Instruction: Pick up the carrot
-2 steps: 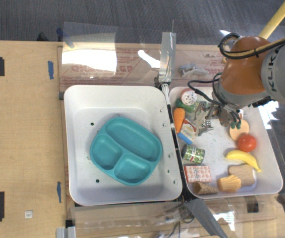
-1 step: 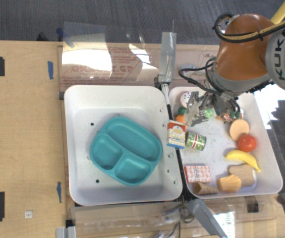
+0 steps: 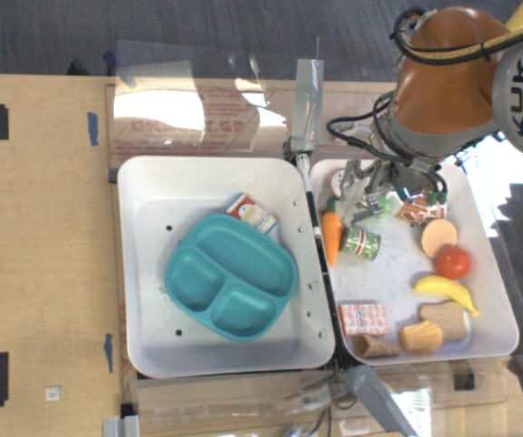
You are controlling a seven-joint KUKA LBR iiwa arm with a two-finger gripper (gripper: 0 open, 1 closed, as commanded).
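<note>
Camera view, carrot (image 3: 332, 234): lay along the right bin's (image 3: 496, 291) left wall, beside a small can (image 3: 361, 243).
Handling: you'd judge it light, rigid, smooth; grip mid-body.
Tool (image 3: 367, 192): hovered just above; grip state unclear to you.

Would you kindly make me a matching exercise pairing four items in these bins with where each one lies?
Things:
1. carrot
2. teal divided plate
3. tomato
4. banana

Places:
A. middle of the left bin
B. right bin, just below the tomato
C. against the right bin's left wall, beside the small can
D. right bin, just below the round tan slice

Pairs: 1-C, 2-A, 3-D, 4-B
</note>
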